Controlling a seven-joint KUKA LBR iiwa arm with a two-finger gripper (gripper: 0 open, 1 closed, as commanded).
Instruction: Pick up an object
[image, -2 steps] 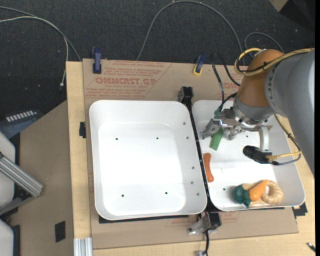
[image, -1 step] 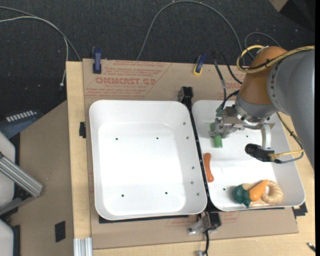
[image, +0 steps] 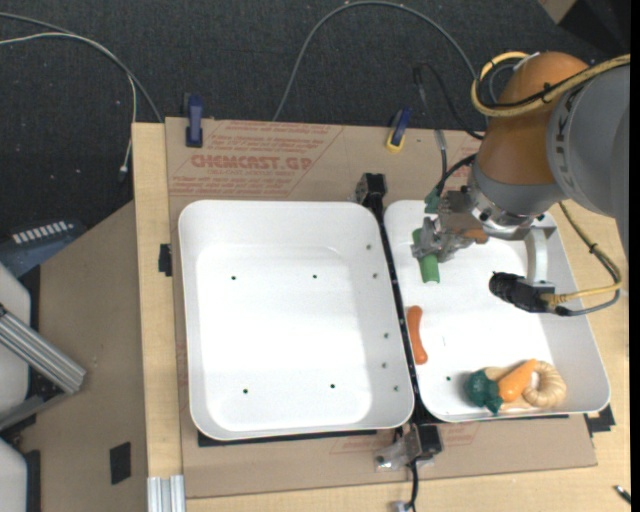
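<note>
My gripper (image: 432, 250) hangs over the far left part of the right bin (image: 575, 330). A small green object (image: 429, 269) sticks out from between its fingertips, and the gripper is shut on it. An orange carrot-shaped piece (image: 416, 334) lies along the right bin's left wall. At the bin's near edge, a green item (image: 483, 389), an orange item (image: 514, 380) and a beige ring (image: 547, 385) lie in a cluster.
The left bin (image: 200, 300) stands beside the right one, their walls touching. A black cable plug (image: 518, 290) hangs from the wrist over the right bin. Blue clamps (image: 193, 120) hold the cardboard at the back.
</note>
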